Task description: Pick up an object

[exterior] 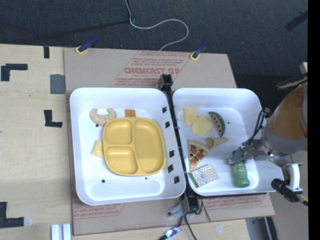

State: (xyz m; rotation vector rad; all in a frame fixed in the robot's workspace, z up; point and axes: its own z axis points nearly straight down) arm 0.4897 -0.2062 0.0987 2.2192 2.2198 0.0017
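My gripper [243, 155] reaches in from the right and hangs low over the right bin [250, 100]. It sits just above the top end of a green bottle [241, 176], which lies near the bin's front wall. To the left of the bottle lie a patterned packet [203, 175] and a pizza slice [196, 152]. Farther back are a watermelon slice [217, 123], a round yellow piece [202, 126], a square yellow piece [190, 116] and a small brown piece [215, 142].
The left bin [82, 149] holds a yellow divided plate [134, 146], a pale croissant-shaped piece [101, 115], a small orange block [130, 113] and a yellow wedge [97, 148]. A black divider [172, 134] separates the bins. The arm's orange band [292, 115] stands over the right bin's right wall.
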